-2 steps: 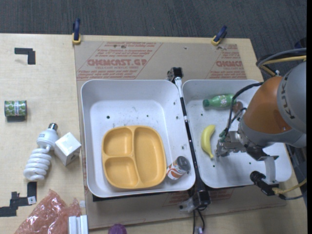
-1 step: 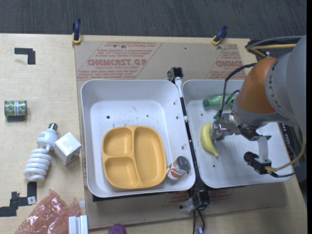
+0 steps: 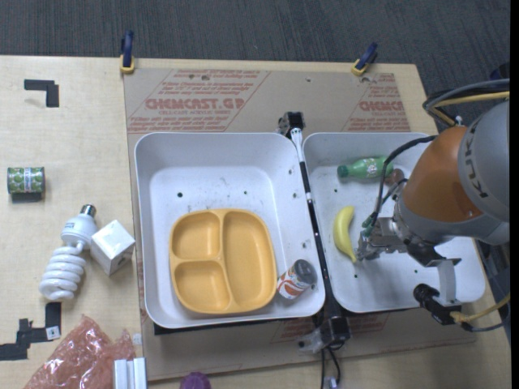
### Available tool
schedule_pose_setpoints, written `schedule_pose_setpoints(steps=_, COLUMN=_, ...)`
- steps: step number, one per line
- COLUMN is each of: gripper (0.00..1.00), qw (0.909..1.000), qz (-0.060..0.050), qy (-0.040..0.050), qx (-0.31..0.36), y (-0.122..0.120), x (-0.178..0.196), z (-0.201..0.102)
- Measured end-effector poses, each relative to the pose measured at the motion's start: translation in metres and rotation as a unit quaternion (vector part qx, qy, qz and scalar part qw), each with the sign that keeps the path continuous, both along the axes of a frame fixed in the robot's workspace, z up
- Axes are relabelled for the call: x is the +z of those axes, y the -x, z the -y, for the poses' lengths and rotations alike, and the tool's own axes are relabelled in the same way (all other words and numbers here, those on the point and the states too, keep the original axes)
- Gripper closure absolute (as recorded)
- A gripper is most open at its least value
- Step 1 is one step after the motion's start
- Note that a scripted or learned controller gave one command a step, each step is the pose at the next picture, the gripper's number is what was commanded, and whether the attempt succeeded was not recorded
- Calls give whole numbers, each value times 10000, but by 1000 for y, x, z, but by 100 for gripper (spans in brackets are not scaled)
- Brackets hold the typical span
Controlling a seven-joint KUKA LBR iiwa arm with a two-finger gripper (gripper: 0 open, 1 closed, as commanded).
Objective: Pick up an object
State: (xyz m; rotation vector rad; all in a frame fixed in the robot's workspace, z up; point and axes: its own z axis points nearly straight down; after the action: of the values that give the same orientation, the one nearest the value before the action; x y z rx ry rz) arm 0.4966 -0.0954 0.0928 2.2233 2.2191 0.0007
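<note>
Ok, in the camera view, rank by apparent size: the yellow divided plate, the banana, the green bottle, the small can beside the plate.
Largest to smallest:
1. yellow divided plate
2. banana and green bottle: they look alike in length, so no ranking
3. small can

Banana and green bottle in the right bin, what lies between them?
Bare white bin floor in the camera view; nothing lies between the banana and the green bottle.

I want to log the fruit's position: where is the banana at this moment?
In the camera view the banana lies in the right bin, near its left wall, below the green bottle and just left of the gripper.
</note>
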Motion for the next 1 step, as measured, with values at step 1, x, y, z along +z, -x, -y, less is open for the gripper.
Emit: schedule_pose_setpoints(steps=1, gripper=0, qw=10000, qz=1, qy=4, qx=18, y=-35, x=0, z=6)
